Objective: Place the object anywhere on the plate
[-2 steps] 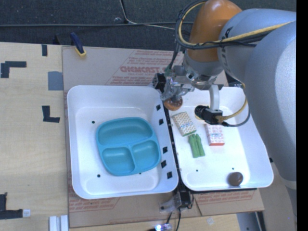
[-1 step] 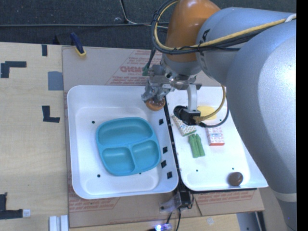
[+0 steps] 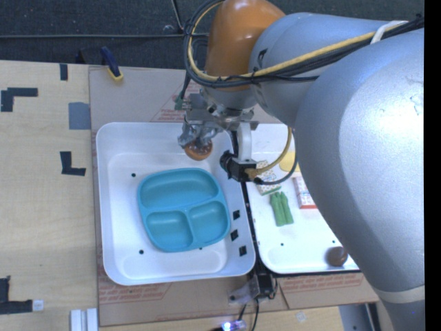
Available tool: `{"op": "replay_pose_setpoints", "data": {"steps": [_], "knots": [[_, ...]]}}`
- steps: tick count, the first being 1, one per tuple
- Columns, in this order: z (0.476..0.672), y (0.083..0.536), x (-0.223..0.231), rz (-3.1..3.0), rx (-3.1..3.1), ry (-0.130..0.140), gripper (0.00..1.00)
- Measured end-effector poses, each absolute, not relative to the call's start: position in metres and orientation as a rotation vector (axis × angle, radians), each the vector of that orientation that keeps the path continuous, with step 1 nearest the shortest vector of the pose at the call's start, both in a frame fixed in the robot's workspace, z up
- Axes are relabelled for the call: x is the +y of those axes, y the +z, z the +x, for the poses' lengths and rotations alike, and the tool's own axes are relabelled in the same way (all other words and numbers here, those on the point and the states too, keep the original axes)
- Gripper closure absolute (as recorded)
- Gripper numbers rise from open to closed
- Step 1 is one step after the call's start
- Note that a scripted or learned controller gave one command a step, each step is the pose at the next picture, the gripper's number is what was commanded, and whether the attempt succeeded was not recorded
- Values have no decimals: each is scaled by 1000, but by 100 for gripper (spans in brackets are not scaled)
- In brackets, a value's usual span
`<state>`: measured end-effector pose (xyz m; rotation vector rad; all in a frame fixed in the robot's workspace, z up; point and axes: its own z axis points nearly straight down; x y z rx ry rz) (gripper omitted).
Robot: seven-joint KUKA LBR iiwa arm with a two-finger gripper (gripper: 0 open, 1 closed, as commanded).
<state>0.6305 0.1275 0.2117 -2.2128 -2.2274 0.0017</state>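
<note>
Carry to the plate: tool (image 3: 198, 142) hovers over the left bin's (image 3: 110, 205) far end.
A round brown object (image 3: 200, 149) sits clamped between its fingers, just beyond the blue divided plate's (image 3: 182, 209) far rim; judged best: shift nearer over a compartment, lower close, then release.

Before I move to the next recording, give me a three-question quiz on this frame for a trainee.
1. True or false: the blue plate lies in the left bin.
2. How many compartments does the plate have? A) two B) three C) four
3. Fill in: the green object lies in the ____ bin.

Key
1. True.
2. B: one long compartment along the far side and two smaller ones on the near side.
3. Right. It lies beside a small red and white packet; a brown round object sits nearer the front edge. The gripper hovers over the left bin's far side, beyond the plate.
</note>
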Motion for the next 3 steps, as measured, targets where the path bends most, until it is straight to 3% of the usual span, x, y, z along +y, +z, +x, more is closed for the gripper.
{"op": "replay_pose_setpoints", "data": {"steps": [1, 2, 3], "knots": [[647, 217, 170, -2214, -2227, -1, 100], [643, 216, 202, -2216, -2225, 2, 100], [643, 216, 200, -2218, -2224, 4, 0]]}}
